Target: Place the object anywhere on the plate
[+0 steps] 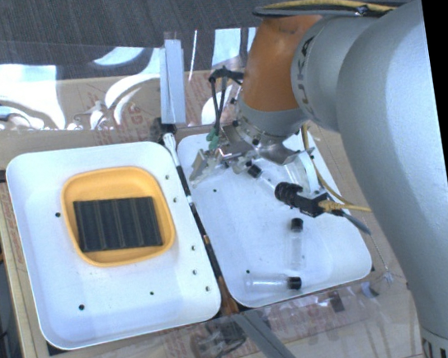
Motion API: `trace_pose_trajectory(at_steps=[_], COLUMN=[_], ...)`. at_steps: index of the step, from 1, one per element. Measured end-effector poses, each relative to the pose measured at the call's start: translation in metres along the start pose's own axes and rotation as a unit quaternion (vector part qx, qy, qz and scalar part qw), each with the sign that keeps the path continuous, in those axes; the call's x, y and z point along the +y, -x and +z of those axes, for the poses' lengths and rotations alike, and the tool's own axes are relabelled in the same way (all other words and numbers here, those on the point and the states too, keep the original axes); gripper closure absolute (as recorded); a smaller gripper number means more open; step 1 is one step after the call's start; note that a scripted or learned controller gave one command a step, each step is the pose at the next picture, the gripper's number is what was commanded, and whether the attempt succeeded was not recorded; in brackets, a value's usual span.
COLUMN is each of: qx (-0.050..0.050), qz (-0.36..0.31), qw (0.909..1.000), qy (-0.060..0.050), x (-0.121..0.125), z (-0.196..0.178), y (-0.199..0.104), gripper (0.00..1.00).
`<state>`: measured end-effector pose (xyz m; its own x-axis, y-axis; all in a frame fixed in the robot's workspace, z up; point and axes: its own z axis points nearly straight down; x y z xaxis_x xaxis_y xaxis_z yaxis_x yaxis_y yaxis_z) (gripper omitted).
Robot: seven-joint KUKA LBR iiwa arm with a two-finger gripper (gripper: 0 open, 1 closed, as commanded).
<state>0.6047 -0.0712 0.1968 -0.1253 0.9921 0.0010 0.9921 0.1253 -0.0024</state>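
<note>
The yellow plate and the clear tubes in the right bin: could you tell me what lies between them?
In the camera view, the bins' adjoining white rims separate plate from tubes.

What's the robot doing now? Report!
Gripper low over right bin's far corner. Clear tubes lying loose in that bin. Yellow plate waits in left bin, path open.

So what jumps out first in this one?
The big grey arm with its orange band fills the right side, reaching over the right bin. In the left bin sits a yellow plate with a dark ridged centre. Small clear tubes with black caps lie scattered in the right bin.
</note>
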Motion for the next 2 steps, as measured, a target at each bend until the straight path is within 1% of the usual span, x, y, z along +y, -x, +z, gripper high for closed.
trace_pose_trajectory(at_steps=[1, 2], qx=[0.000, 0.000], qz=[-0.134, -0.137], qw=[0.9909, 0.9905], qy=[-0.002, -0.002], x=[-0.045, -0.047], z=[0.006, 0.006], y=[0.005, -0.027], gripper=[0.00, 0.00])
